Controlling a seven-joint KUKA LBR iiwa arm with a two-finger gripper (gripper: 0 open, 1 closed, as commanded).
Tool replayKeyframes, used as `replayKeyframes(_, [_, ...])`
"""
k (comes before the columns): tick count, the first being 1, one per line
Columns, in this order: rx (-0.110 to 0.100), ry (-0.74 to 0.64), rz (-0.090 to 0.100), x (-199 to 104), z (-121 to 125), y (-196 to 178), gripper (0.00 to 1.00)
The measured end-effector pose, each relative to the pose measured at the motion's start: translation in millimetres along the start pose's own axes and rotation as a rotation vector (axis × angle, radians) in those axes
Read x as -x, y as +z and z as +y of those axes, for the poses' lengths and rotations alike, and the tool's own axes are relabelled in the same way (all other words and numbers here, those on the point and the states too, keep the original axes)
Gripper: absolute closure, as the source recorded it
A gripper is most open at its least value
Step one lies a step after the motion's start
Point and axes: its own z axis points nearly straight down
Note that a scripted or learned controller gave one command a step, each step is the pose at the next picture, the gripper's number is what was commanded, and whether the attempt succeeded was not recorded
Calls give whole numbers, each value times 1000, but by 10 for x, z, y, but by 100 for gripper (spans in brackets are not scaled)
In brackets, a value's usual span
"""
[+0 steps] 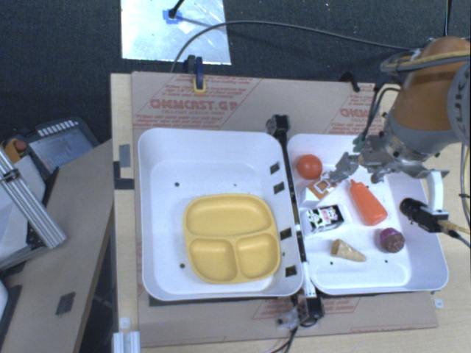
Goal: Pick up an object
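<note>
On the bench's right bin (pixel 423 274), my claw (pixel 343 169) hangs spread and empty just above the small orange-and-white card (pixel 321 188) beside the tomato (pixel 309 166), so I judge I should drop straight, straddling the card squarely before pinching.

- The gripper (pixel 344 169) hovered over the right bin (pixel 423 271), near a tomato (pixel 309 166) and orange bottle (pixel 367 203).
- A yellow tray (pixel 229 237) lay in the left bin (pixel 165 197).

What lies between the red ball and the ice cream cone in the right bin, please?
In the camera view, a small orange-and-white card and a black-and-white packet lie between the red ball and cone.
</note>
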Motion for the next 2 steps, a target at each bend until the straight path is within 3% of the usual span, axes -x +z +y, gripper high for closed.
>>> replayKeyframes(1, [12,-2,-1,-1,26,-61,0])
replayKeyframes(2, [7,0,0,-5,-33,549,0])
